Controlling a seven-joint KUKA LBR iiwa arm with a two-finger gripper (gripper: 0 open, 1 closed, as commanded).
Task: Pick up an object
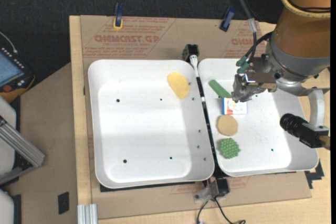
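Your gripper hangs right above the small card at the right bin's ten o'clock; its grip isn't discernible. You're approaching; next, descend squarely.

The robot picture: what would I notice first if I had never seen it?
Probably the big orange-and-grey arm at the right, with its gripper down over a small card in the right bin. Next, the yellow thing lying by itself in the left bin.
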